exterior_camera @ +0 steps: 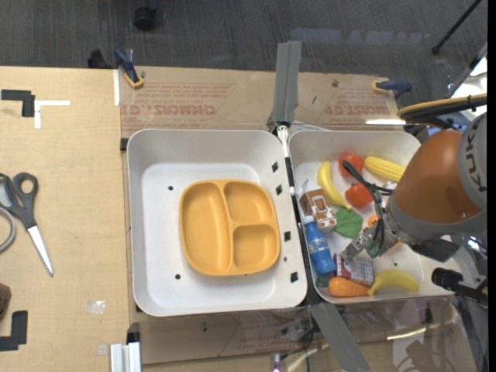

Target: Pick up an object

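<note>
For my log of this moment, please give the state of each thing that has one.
Orange divided plate: upright in the left bin, nothing in its compartments.
Blue bottle: lying on its side in the right bin.
Scissors: closed, flat on the bench.
Gripper: low in the right bin, above the toys.

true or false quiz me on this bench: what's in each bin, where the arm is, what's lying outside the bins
1. The yellow divided plate lies in the left bin. True.
2. The arm reaches into the left bin. False: its gripper is down in the right bin, among the toy food.
3. A pair of scissors lies on the bench left of the bins. True.
4. The corn cob sits at the near edge of the right bin. False: it lies near the far edge; a banana and a carrot lie at the near edge.
5. The blue bottle lies on the plate. False: it is in the right bin, along its left wall.
</note>
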Motion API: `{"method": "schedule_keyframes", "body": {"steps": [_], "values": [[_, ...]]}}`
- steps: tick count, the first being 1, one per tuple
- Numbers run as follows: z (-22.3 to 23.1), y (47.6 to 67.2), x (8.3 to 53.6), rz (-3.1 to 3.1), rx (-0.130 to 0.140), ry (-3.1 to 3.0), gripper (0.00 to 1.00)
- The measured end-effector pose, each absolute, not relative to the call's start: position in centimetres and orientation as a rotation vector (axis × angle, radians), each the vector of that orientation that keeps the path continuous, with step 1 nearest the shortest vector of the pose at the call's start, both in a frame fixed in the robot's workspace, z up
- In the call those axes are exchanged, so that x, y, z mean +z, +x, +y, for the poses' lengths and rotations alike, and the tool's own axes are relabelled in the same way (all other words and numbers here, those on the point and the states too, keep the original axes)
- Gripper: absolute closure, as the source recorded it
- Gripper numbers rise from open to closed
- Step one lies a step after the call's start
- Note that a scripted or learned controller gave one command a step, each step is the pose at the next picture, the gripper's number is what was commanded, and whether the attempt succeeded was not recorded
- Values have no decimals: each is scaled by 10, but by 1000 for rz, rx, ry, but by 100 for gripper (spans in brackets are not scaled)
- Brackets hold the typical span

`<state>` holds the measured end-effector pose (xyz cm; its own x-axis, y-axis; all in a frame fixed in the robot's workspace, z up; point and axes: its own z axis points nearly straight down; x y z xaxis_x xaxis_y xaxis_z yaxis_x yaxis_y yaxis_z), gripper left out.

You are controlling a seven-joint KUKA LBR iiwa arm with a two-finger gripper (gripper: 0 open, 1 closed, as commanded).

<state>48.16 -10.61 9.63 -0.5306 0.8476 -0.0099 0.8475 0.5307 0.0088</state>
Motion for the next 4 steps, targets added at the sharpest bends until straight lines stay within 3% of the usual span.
{"method": "schedule_keyframes", "body": {"steps": [1, 2, 3, 4], "values": [[-108, 514, 92, 2721, -2, 1571, 100], [-167, 602, 165, 2691, -1, 1614, 100], [-166, 602, 164, 2693, -2, 1613, 0], [-171, 554, 92, 2615, -2, 1741, 0]]}}
